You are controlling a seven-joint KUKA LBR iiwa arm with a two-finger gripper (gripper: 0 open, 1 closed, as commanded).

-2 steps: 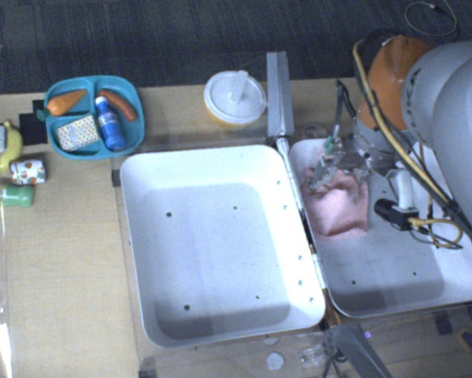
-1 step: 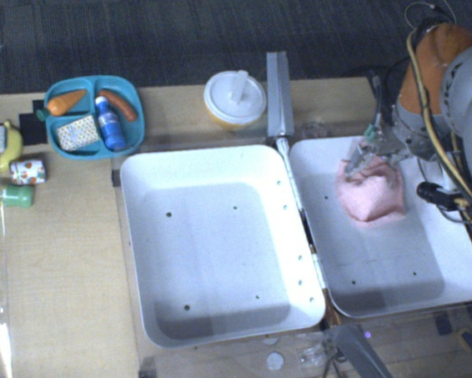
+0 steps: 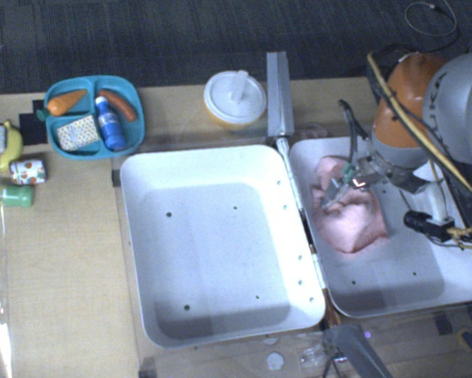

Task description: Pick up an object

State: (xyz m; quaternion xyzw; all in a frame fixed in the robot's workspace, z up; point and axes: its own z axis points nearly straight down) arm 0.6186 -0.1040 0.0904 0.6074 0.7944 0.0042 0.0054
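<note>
A crumpled pink cloth point(image 3: 349, 214) lies in the right bin point(image 3: 414, 287), against its left half. My gripper point(image 3: 335, 194) is down on the cloth's upper part, with the arm reaching in from the right. Its metal fingers point(image 3: 330, 202) press into the pink folds. Whether any cloth is pinched between them is hidden by the folds and the wrist.
The left bin point(image 3: 217, 245) sits beside the right one, with a metal divider bar point(image 3: 276, 96) above the seam. A blue tray point(image 3: 94, 115) of toy food, a white lidded cup point(image 3: 235, 98) and small toys point(image 3: 8, 170) lie on the bench at upper left.
</note>
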